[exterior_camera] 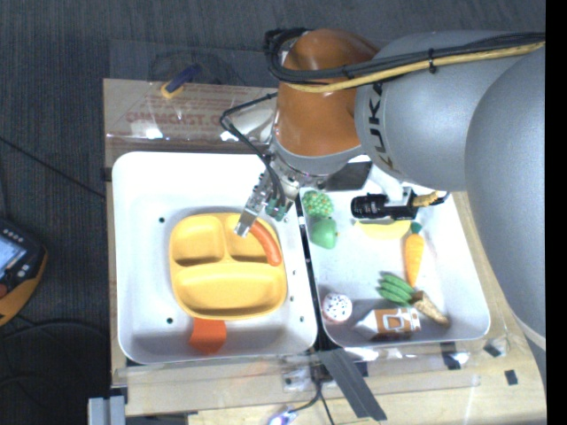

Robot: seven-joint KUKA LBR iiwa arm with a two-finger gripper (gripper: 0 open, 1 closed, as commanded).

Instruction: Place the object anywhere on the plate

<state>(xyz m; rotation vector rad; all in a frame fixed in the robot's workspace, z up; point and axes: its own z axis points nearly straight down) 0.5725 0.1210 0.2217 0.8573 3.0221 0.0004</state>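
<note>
My arm [425, 104] reaches in from the right so the wrist hangs over the left bin [142, 237]. There the yellow plate [226, 282] lies flat, compartments up, ready to receive. My jaws [252, 218] are closed on the orange sausage [266, 243], its lower end touching the plate's upper right compartment by the rim, so a release should land it there.

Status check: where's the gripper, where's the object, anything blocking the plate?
Gripper over yellow plate's upper right compartment. Orange sausage at fingertips, lying on plate's right rim; grasp unclear. Nothing blocking plate.
</note>
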